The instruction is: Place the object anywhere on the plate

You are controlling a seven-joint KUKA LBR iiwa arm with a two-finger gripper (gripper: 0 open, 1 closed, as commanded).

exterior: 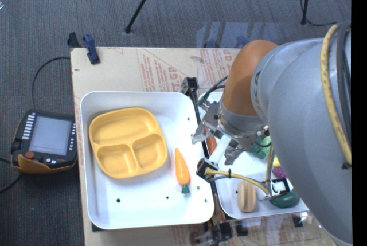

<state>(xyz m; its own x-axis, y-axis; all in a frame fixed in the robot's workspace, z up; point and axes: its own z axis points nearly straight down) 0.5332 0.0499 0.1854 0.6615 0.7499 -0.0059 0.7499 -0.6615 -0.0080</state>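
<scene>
A yellow three-compartment plate [126, 141] lies in the left white bin [143, 210], toward its left side. A toy carrot [182, 167] with a green stalk end lies on the bin floor just right of the plate, apart from it. My gripper [215, 147] hangs under the grey and orange wrist, over the divide between the two bins, a little right of and above the carrot. A small reddish-orange thing [211, 144] shows right at the gripper; I cannot tell what it is or whether it is held.
The right bin [229, 205] holds a tan bread-like piece [247, 196], a dark green item [285, 199] and more small toys, partly hidden by the arm. A teach pendant [46, 141] lies on the floor left of the bench. Blue clamps [90, 47] sit at the bench's back left corner.
</scene>
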